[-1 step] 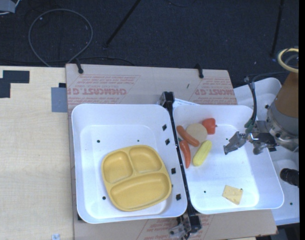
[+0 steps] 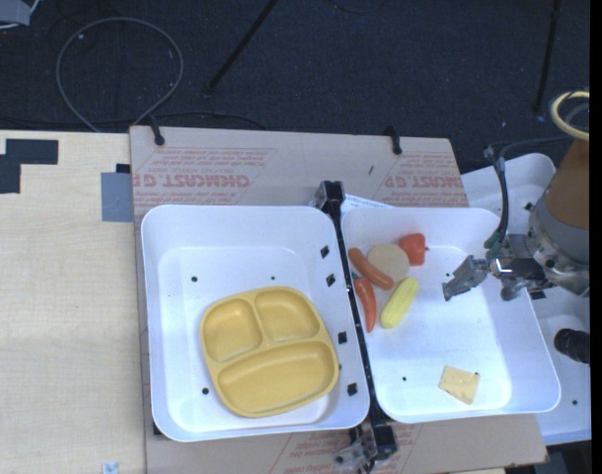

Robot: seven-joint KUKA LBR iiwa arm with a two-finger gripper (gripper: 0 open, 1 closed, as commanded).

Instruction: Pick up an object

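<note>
Though mirrored — "CHEMCRZT" on cardboard (image 2: 197, 178).

Both white bins (image 2: 173, 265) look like smooth plastic with a slight sheen. The yellow divided tray (image 2: 268, 351) is glossy plastic too. The toy foods, the corn cob (image 2: 399, 302) among them, have a smooth moulded look. Under the bins lies matt brown cardboard (image 2: 242, 166) with printed lettering. The bench (image 2: 54, 304) shows pale wood grain. The floor (image 2: 331, 57) is dark, rough carpet.
</note>
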